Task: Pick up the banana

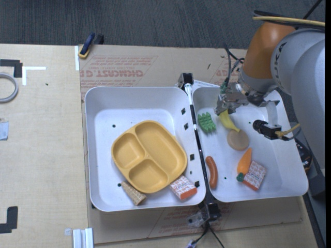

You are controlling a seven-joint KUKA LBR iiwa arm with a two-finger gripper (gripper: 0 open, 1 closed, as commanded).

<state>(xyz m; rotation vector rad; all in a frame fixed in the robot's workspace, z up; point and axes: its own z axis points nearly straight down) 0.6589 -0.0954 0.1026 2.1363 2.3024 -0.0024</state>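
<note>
Where the small curved yellow banana lies, in the far left part of the right-hand shallow white bin, its far end sits directly beneath the jaws of the grey two-finger gripper. Whether the jaws are released or clenched on the banana cannot be told from the camera view, since the wrist hardware hides the contact.

Just left of the banana lies a green ridged block. Just right and nearer lies a tan round disc, close to the banana's near tip. Nearer still are an orange carrot with a green top, a small red-and-white printed box touching it, and a red sausage along the bin's left wall.

The left-hand shallow white bin holds a yellow three-compartment plastic plate, a brown cracker-like wedge and a second red-and-white box. Both bins rest on cardboard on the counter.
</note>
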